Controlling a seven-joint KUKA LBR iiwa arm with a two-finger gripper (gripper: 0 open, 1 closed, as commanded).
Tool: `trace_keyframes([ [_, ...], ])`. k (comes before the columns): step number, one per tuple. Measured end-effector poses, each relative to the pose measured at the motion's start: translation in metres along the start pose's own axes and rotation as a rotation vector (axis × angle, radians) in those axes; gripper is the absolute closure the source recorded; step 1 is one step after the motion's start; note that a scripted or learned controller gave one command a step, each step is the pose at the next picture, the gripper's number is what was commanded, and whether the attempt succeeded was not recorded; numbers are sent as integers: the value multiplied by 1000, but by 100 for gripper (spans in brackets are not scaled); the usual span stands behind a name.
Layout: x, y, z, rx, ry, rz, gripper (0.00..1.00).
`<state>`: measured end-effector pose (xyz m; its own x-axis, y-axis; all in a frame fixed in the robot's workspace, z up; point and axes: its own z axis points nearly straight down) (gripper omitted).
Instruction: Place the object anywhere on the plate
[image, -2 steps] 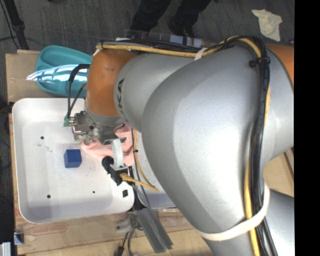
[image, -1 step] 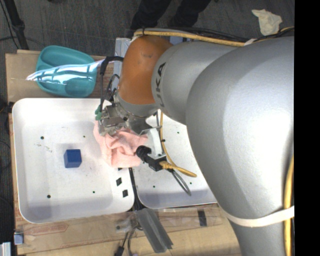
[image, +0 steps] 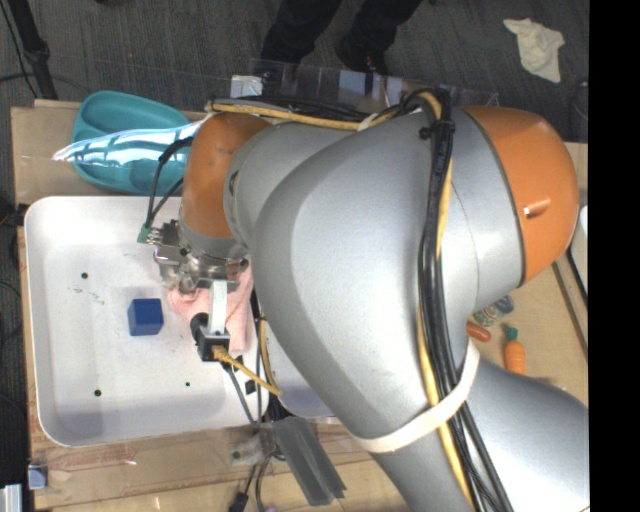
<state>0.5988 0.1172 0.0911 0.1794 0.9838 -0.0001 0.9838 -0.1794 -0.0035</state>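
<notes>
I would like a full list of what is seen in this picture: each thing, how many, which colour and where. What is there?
blue cube: one, blue, on the floor of the bin, left of the gripper and apart from it.
pink thing: one, pink, in the same bin under the gripper, mostly hidden; I cannot tell what it is.
bin: one, white, at the view's left.
teal thing: one, teal, on the bench behind the bin.
small toys: about two, orange, on the bench at the right.
crumpled cloth: one, white, on the dark floor, top right.
arm: one, grey with orange.
gripper: one, metal, above the pink thing.
</notes>
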Motion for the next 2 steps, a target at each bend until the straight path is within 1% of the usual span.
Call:
trace_keyframes([
  [1,-11,-5,-82,-2,-1,-273,100],
  [2,11,-30,-59,1,-2,-250,100],
])
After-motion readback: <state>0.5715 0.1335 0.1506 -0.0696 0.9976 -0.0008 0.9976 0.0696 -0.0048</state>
